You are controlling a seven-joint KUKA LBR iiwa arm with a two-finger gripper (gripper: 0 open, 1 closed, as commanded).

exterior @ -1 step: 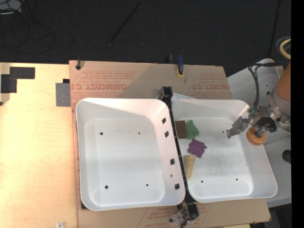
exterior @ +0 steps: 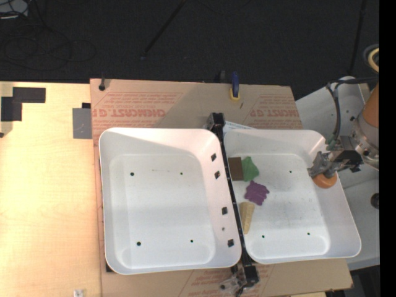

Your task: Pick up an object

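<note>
The right bin (exterior: 291,252) holds a brown block (exterior: 235,167), a green piece (exterior: 249,168), a purple piece (exterior: 256,192) and a tan cone (exterior: 247,215), clustered near its left wall. The left bin (exterior: 117,252) adjoins it. The gripper (exterior: 324,167) sits at the right bin's right rim, pinching an orange object (exterior: 324,180).

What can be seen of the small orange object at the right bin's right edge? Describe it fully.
The small orange rounded object sits at the right rim of the right white bin, directly beneath the arm's grey gripper. Only its lower, rounded part shows, plain orange with no markings; its top is covered by the gripper. The view is too coarse to tell whether it is gripped or merely resting on the rim, or what it is made of. It lies well apart from the other items near the divider.
</note>
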